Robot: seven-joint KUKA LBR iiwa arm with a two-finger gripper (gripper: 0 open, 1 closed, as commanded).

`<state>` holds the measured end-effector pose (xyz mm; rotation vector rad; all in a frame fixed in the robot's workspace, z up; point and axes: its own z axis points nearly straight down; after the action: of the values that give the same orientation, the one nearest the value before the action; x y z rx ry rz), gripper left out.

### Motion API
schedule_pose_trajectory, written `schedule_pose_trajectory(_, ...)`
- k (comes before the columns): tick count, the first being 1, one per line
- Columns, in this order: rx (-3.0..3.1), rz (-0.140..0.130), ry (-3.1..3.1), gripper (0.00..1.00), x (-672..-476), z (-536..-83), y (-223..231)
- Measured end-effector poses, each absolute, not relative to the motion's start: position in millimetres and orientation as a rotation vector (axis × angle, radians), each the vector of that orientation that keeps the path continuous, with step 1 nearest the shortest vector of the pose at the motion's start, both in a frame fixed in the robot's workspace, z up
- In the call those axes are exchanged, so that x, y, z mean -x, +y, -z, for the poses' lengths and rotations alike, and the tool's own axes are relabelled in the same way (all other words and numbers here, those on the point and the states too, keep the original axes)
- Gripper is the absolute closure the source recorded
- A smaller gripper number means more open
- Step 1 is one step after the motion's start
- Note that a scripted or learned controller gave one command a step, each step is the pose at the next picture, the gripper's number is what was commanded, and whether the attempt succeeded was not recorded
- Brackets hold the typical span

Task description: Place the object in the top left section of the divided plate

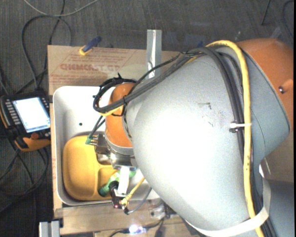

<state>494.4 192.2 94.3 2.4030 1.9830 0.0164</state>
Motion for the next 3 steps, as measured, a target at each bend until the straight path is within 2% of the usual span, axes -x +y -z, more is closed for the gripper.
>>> schedule_pose_trajectory(1,-2.484,0.018,1.922,1.0,-546.7,-103.8,183.2)
schedule_pose_trajectory(2,-2.415,0.015,2.008,1.0,-600.6,-228.4,139.5)
schedule_pose_trajectory(3,-2.41,0.034,2.009,1.0,-600.4,-233.9,138.8)
